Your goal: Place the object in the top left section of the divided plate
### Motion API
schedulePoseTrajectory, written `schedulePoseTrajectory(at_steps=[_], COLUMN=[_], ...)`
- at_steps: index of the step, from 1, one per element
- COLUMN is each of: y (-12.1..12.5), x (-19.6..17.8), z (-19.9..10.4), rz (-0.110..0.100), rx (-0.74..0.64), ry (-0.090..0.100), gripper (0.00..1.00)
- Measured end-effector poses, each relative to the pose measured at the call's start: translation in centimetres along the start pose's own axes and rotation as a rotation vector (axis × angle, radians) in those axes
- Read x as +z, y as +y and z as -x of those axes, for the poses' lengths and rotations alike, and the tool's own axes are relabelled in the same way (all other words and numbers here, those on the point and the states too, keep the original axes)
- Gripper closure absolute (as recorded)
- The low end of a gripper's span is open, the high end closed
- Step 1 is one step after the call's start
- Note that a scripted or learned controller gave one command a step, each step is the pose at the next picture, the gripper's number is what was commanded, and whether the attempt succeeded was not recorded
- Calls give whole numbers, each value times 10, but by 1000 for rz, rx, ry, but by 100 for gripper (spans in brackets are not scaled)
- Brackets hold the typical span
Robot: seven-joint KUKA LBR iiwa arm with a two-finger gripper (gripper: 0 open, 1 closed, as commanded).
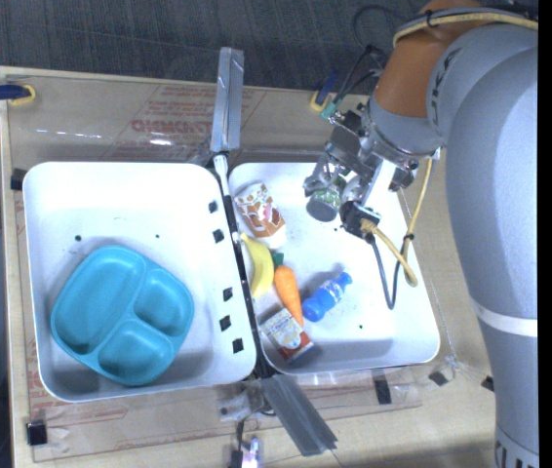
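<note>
Banana [256, 264], carrot [289, 294], bottle [325, 296] crowd right bin; divided plate [122, 313] left

Below and left of the gripper [327, 195], the 2 bins [110, 188] look like smooth white plastic with a faint sheen. The divided plate [120, 312], far to its lower left, is matt blue plastic. Just below it, the banana [257, 264] and carrot [289, 294] look like smooth moulded plastic; the blue bottle [326, 295] is glossy. The bench [100, 105] shows a shiny clear film.
</note>
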State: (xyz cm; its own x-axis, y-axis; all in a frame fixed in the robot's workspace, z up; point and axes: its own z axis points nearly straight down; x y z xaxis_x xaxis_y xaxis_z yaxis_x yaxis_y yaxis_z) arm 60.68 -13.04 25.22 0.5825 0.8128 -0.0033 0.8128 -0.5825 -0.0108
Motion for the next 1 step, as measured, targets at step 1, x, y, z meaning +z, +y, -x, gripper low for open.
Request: schedulePoseTrajectory(at_steps=[1], y=[16], x=[-26], z=[-3], rz=[6], rx=[111], ry=[1], gripper=[100])
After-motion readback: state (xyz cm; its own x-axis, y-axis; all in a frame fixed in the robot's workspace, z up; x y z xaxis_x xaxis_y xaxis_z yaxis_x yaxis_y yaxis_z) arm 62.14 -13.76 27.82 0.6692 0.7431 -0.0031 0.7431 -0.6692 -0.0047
